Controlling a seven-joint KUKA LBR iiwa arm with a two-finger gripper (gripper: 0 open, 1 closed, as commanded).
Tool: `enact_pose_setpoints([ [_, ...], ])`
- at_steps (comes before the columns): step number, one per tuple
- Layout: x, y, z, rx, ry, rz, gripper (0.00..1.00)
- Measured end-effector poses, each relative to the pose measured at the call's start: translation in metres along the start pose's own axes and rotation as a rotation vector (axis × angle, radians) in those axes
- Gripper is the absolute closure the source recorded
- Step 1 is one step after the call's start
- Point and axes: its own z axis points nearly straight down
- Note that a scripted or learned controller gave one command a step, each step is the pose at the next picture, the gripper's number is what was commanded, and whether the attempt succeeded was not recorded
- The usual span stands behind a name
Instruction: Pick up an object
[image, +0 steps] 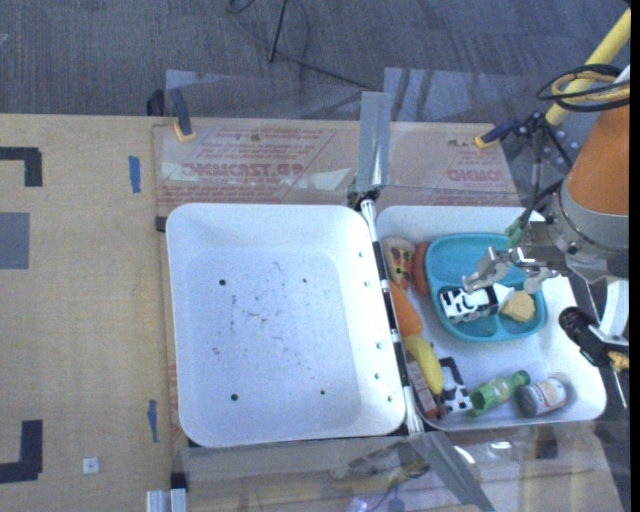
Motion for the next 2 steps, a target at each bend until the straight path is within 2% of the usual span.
enact_pose_setpoints([
  [1, -0.012, 0.037, 0.071, -0.001, 0.0, 0.049, 0.0],
  [2, -0.058, 0.068, 0.162, -0.024, -0.004, 0.261, 0.0],
])
